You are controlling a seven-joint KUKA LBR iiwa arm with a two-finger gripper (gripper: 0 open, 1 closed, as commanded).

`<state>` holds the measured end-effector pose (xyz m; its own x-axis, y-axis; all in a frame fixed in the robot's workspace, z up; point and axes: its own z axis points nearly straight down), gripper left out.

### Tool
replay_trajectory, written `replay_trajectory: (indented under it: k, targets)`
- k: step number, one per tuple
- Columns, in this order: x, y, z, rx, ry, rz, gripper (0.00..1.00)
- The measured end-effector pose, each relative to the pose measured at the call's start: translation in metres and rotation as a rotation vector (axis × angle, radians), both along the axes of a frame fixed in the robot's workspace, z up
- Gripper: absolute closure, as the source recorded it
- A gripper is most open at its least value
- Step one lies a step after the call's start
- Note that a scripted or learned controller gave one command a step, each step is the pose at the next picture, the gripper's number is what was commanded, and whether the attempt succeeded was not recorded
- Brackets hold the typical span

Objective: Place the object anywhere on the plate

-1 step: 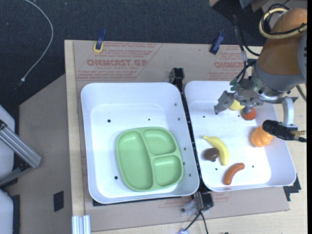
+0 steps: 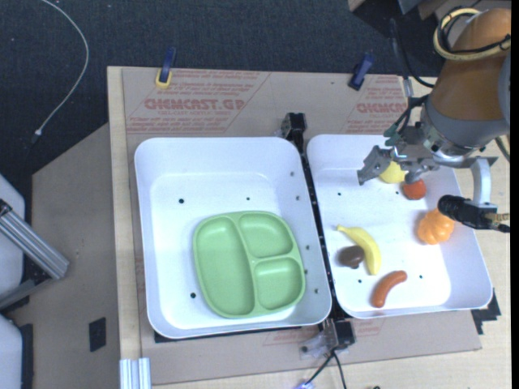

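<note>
Over the right bin (image 2: 454,294), the gripper (image 2: 395,168) hangs with its fingers spread around a small yellow object (image 2: 392,173), not visibly clamped on it, while the green plate (image 2: 247,263) sits well apart in the left bin (image 2: 162,217).

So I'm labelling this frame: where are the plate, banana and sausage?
plate (image 2: 229,275): camera view, bare floor of its long left compartment.
banana (image 2: 366,245): camera view, middle of its curve.
sausage (image 2: 388,288): camera view, its middle.

A robotics lab: taped cardboard bench (image 2: 243,104) (clamped at top); loose cable (image 2: 61,23) on dark carpet.
</note>
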<state>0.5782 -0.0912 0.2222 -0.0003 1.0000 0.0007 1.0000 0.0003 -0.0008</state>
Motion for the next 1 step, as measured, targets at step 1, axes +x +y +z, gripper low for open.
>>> replay_trajectory:
  k: [1]
  targets:
    - [-0.0002,-0.0008,-0.0429,0.0,0.006,-0.001,0.0]
